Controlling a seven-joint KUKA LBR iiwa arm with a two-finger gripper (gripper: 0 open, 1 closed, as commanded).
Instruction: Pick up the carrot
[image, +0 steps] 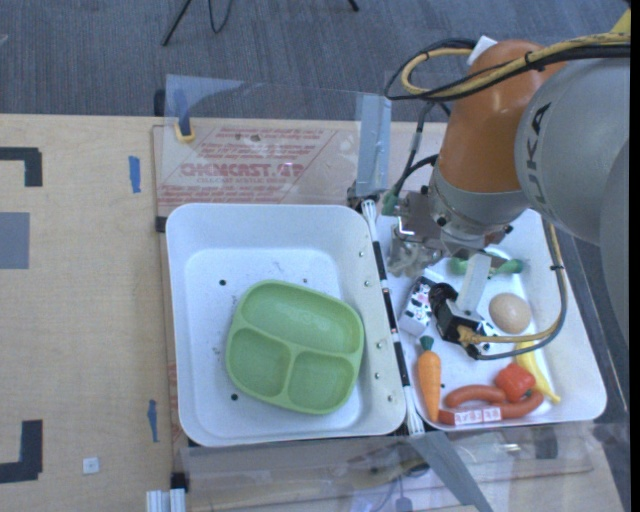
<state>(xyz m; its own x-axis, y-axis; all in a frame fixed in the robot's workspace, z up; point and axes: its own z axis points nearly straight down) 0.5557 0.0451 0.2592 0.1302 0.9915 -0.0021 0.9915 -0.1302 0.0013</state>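
1. Nearest me, the carrot (429, 385) lies in the right bin (585, 395), at its front-left corner. It runs along the wall that divides the two bins, green top pointing away from me.
2. Just right of it lie two red sausages (488, 398), with a red pepper (516, 381) and a banana (541, 376) beyond them. The sausages sit close to the carrot's tip, so I judge a grasp nearer its thick upper half safer.
3. In the left bin (190, 300) sits a green divided plate (293, 346), well clear of the job.
4. Farther back, a small white-and-black object (417, 306) lies just beyond the carrot top, and an egg (510, 312) to its right.
5. The hand (413, 258) hangs over the far part of the right bin, well apart from the carrot; I cannot tell whether it is open or closed.
6. To do this well, I would bring the hand toward me over the carrot, close across its width, and keep off the dividing wall.
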